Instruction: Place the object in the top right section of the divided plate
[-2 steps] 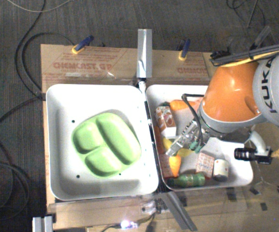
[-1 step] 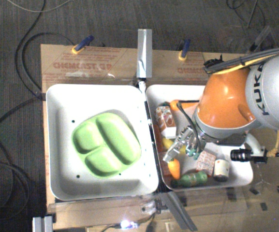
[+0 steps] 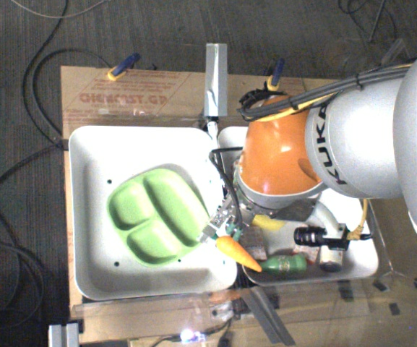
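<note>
My gripper grasps the orange plastic carrot above the bins' shared rim; I should carry it leftward over the green divided plate before releasing.

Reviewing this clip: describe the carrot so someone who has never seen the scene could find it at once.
Start at the two white bins; the left bin holds a green divided plate. At the wall between the bins, just below the arm's orange band, lies the carrot, pointing down and right. It is small, orange and tapered, unlike the green bottle and yellow piece beside it.
</note>
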Robot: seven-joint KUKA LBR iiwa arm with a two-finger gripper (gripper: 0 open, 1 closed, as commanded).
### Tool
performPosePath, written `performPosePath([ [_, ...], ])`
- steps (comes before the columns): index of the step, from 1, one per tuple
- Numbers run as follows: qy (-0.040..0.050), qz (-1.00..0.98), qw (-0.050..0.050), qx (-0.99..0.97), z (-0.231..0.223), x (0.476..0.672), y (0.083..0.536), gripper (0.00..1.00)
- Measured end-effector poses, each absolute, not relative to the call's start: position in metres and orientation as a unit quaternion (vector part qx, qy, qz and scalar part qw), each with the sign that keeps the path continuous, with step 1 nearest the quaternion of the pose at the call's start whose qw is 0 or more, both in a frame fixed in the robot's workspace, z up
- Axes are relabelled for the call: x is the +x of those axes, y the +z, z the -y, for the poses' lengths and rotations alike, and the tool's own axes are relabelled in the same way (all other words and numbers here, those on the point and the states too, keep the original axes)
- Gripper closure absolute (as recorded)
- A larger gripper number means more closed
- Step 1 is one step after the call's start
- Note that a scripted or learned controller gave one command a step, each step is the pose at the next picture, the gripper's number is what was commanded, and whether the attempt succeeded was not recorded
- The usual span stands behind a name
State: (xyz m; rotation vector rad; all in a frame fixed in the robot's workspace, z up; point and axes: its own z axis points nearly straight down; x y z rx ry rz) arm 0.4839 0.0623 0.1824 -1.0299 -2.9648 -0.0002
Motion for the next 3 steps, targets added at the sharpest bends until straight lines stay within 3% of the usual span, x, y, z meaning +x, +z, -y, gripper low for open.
performPosePath([
  [1,0.0003,0.986,0.001,-0.165,-0.003,0.485,0.183,1.0],
  [2,0.0003,0.997,0.002,-0.079,-0.033,0.484,0.182,1.0],
  [3,-0.0001,0.999,0.001,0.046,-0.034,0.484,0.183,1.0],
])
